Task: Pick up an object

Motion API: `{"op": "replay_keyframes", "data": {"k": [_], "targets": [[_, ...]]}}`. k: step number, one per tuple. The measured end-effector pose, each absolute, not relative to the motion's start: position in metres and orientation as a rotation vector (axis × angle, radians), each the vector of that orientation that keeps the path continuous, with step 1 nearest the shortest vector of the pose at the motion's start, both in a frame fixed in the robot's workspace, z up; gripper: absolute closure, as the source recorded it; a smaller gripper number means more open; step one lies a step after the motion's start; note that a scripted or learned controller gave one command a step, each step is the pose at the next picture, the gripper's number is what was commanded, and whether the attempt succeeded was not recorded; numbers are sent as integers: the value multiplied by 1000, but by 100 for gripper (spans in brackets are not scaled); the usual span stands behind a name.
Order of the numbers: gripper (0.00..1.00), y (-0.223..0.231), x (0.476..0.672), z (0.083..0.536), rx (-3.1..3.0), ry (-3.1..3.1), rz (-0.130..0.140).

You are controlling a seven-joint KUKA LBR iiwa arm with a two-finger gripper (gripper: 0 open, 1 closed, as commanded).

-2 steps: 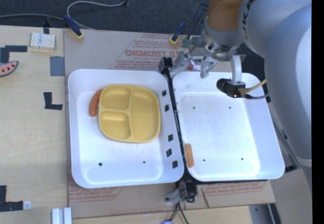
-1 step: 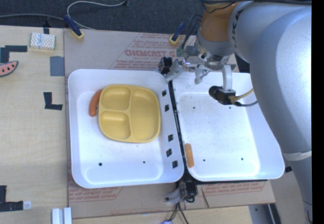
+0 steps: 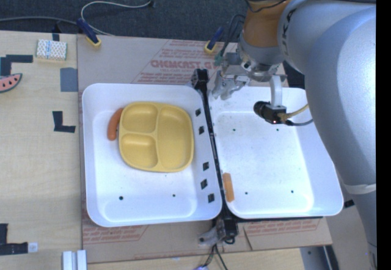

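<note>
A yellow divided plate (image 3: 156, 136) lies in the left bin (image 3: 146, 207). An orange sausage-shaped piece (image 3: 113, 124) rests against the plate's left edge. A second small orange piece (image 3: 228, 187) lies at the near left edge of the right bin (image 3: 287, 171). My gripper (image 3: 223, 88) hangs over the far left corner of the right bin, close to the divider between the bins. It is well away from both orange pieces, and I see nothing in it.
The grey arm (image 3: 342, 67) covers the right bin's far right side. A black clamp strip (image 3: 206, 140) runs between the bins. Cables and a blue clip (image 3: 88, 31) lie beyond the bins, and tape marks are on the bench at left.
</note>
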State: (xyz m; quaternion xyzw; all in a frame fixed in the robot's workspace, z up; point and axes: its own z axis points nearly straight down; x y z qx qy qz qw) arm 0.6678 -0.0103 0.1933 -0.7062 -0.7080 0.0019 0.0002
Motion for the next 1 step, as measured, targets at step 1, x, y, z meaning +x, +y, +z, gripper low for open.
{"op": "replay_keyframes", "data": {"k": [1], "targets": [[0, -11, 668, 193, -2219, -2224, 7]]}}
